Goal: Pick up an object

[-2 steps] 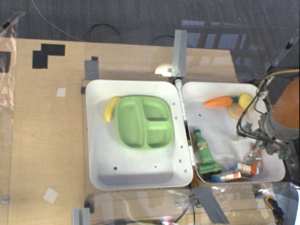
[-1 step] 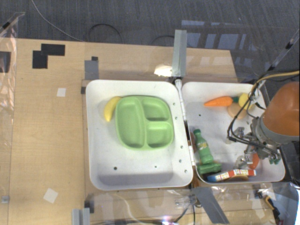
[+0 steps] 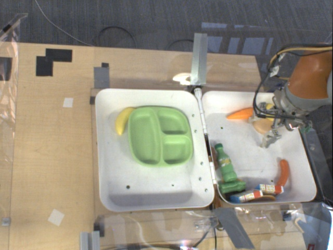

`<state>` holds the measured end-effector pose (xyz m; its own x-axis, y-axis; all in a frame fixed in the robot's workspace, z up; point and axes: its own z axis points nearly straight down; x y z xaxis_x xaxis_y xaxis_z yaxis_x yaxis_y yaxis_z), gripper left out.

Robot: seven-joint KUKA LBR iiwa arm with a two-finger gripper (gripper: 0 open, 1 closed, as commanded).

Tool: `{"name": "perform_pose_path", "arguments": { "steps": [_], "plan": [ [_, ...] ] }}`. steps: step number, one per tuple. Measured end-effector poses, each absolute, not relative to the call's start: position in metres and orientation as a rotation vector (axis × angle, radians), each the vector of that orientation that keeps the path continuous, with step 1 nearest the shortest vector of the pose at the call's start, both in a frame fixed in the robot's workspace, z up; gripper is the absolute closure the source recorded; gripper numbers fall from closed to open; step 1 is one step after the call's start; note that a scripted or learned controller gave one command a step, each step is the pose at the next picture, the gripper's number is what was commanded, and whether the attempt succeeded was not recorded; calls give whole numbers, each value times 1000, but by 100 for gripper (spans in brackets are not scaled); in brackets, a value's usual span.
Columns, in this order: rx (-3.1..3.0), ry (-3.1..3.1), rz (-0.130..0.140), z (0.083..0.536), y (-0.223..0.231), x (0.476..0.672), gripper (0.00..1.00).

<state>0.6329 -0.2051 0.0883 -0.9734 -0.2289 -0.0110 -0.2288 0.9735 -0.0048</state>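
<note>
A robotics lab or test cell, seen from above. A pale wooden bench (image 3: 52,155) stands on dark grey carpet (image 3: 130,9), with black square markers (image 3: 52,60) stuck to its surface and a thin cable (image 3: 52,20) trailing across the floor. Two shallow white bins (image 3: 151,194) sit side by side, fixed with grey metal brackets (image 3: 199,59). They hold toy-like test items: a green divided plate (image 3: 159,135), a green bottle (image 3: 227,166), a carrot (image 3: 240,114). A grey and orange industrial arm (image 3: 307,82) reaches in from the right.
</note>
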Motion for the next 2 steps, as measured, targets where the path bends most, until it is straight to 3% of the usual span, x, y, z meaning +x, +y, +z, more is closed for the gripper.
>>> {"name": "perform_pose_path", "arguments": {
  "steps": [1,2],
  "plan": [
    [-440,3098,-6,90,-181,567,0],
    [-333,3105,-2,91,-87,556,0]
  ]
}}
